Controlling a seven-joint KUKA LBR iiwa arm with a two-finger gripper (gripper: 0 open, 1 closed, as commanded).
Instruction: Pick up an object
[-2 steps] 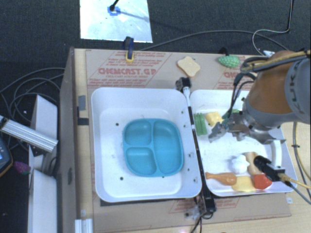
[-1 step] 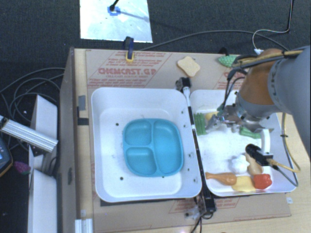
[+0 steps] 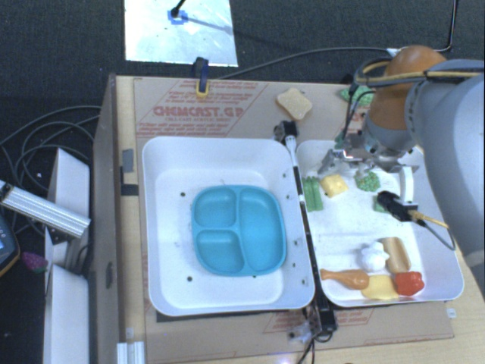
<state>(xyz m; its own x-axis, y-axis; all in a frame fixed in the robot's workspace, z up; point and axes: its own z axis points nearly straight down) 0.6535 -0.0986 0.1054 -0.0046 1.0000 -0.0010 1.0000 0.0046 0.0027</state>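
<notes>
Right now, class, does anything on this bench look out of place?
Yes. A tan bread-like piece lies on the cardboard behind the bins, outside both, while the other food items sit in the right bin. The blue divided plate sits tidily in the left bin.

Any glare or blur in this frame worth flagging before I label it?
Camera view: the shiny sheet beyond the bench is washed out by glare; the white bins are bright but keep their edges, and the blue tray reads clearly. The arm at right is large and soft, out of focus; the hand sits in its shadow, so its fingers are hard to make out.
</notes>
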